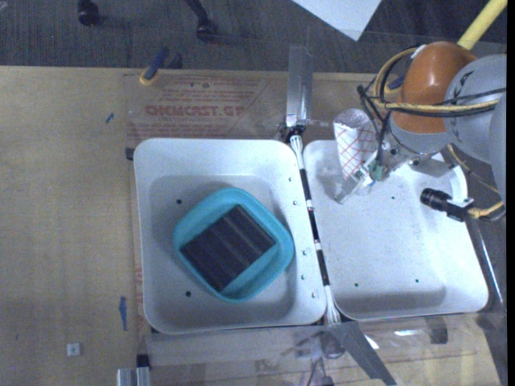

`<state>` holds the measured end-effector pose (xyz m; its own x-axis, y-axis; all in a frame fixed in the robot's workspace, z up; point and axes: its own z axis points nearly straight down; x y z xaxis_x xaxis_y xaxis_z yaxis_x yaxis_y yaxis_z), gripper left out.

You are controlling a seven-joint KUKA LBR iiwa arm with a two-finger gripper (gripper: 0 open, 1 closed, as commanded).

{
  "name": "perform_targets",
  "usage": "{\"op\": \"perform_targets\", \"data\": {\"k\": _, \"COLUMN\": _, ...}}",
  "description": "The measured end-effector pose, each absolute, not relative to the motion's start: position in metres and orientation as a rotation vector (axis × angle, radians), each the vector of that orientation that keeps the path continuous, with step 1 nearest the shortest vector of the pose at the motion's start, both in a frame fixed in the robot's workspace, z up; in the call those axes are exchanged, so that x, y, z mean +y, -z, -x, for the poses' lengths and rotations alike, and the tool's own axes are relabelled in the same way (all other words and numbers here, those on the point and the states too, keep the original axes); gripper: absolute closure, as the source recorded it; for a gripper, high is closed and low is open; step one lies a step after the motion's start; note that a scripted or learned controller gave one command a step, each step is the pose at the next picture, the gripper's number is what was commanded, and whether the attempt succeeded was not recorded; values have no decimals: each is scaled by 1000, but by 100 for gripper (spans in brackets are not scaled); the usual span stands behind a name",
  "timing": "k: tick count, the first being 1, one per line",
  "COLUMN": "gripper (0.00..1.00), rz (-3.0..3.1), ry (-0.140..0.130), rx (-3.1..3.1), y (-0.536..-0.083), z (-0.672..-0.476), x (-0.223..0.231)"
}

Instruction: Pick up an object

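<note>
**Claw over the right bin with a clear packet at its tip**

The grey arm with the orange band [430, 75] reaches in from the right, and its claw [375, 170] sits over the back left part of the right-hand shallow white bin [402, 288]. Directly at the claw's tip, and spreading up and to its left, is a crumpled clear plastic packet with a red grid print [352, 147]. The packet looks lifted or tilted off the bin floor and touches the claw, but how far the claw is open, and whether the packet is truly between its fingers, cannot be told from this slanted view.

Well to the claw's left and nearer the camera, in the left-hand white bin [153, 215], lies a turquoise square plastic container with a dark ribbed insert [233, 244], untouched.

By my reading the step in hand is the grasp or the first lift of the packet. The next move calls for a straight, slow rise, since thin film slips easily. If the packet stays down, a fresh approach onto its bunched middle would be needed.
</note>
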<state>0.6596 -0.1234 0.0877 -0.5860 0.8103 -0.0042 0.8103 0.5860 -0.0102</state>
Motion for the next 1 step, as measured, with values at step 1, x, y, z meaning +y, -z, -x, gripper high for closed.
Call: {"op": "perform_targets", "data": {"k": 1, "gripper": 0, "rz": 1806, "ry": -11, "rx": -2550, "y": -87, "z": -663, "x": -133}}
